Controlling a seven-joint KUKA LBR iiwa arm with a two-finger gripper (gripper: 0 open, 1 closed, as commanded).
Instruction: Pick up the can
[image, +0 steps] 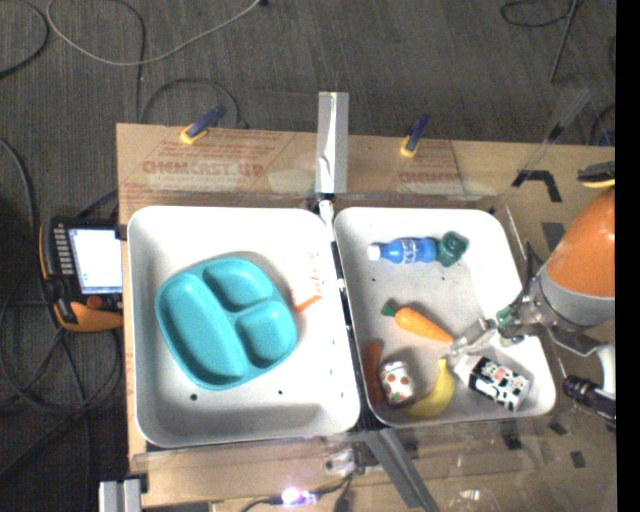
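Note:
The can (398, 382), short and white with red and green marks, stands near the front of the right bin (500, 235). A yellow banana (436, 392) curves against its right side and a reddish-brown piece (372, 358) lies at its left. My gripper (472, 345) hangs over the right bin's front right part, to the right of the can and slightly behind it, just above a black-and-white patterned box (500, 383). It is apart from the can, with the banana between them. The grey arm with its orange band (590, 255) comes in from the right.
In the right bin, an orange carrot (420, 323) lies in the middle and a blue bottle (405, 251) lies at the back beside a dark teal object (455, 246). The left bin (150, 400) holds a turquoise divided plate (230, 318) and a small orange piece (306, 300).

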